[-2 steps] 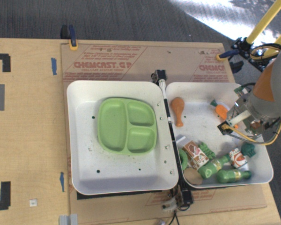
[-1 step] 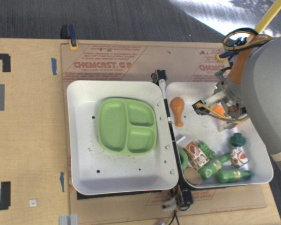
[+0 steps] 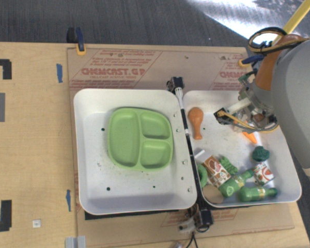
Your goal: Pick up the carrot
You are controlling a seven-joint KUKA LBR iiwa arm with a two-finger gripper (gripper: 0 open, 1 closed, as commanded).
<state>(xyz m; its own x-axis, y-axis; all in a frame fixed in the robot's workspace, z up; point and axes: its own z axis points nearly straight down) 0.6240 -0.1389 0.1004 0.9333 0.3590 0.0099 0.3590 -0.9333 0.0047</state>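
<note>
Pincer low in right bin, grip state unclear; carrot just under it, drumstick off to its left.

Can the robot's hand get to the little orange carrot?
Probably yes. The hand hangs right over the carrot in the right bin, and no other toy lies on top of it.

I read "CHEMCAST" in red print on the brown sheet under the bins, left of my end effector; the smaller lines blur.
</note>
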